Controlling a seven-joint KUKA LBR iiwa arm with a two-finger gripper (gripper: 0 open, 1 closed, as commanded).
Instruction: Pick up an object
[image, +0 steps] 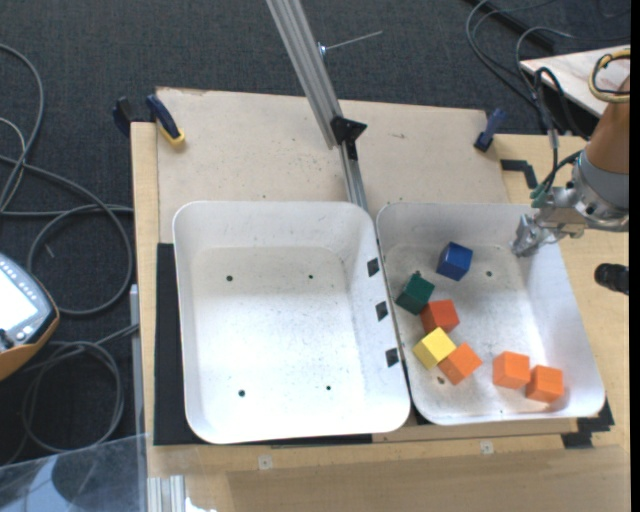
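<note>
While the gripper (527, 240), jaw state not discernible, is poised over the right bin's (570, 300) far edge, the blue cube (455, 260) nearby could be missed.

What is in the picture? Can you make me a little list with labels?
bins: two white bins side by side, left bin, right bin
blocks in right bin: blue block, green block, yellow block, four orange blocks, one at
gripper: gripper above the right bin's far right corner
held: nothing seen between its fingers
</note>
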